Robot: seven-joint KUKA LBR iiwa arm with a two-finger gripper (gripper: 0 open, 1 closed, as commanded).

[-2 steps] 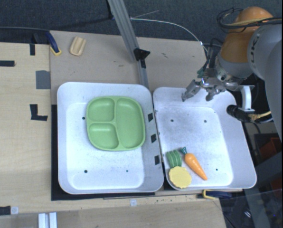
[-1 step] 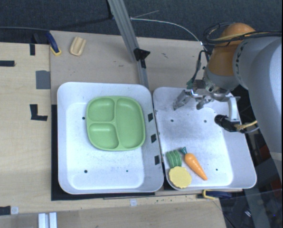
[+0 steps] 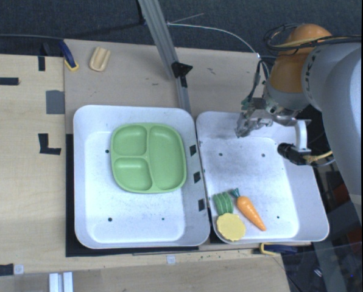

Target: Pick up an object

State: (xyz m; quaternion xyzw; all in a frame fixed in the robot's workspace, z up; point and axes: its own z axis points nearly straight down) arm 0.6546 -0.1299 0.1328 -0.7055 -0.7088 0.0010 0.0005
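My gripper point(image 3: 247, 126) hangs over the far edge of the right bin point(image 3: 303, 187), below the orange band of the arm. Nothing shows between its fingers. At the near left corner of that bin lie three toy foods: an orange carrot point(image 3: 251, 213) with a green top, a green ridged piece point(image 3: 223, 203), and a yellow round piece point(image 3: 231, 227). They lie well nearer the front than the gripper, a good way apart from it.
The left bin point(image 3: 93, 181) holds a green divided plate point(image 3: 148, 157). A grey pole point(image 3: 163, 35) slants down to the bins' far joint. A small tan object point(image 3: 99, 58) and a blue-yellow clip point(image 3: 69, 55) lie on the bench behind the left bin.
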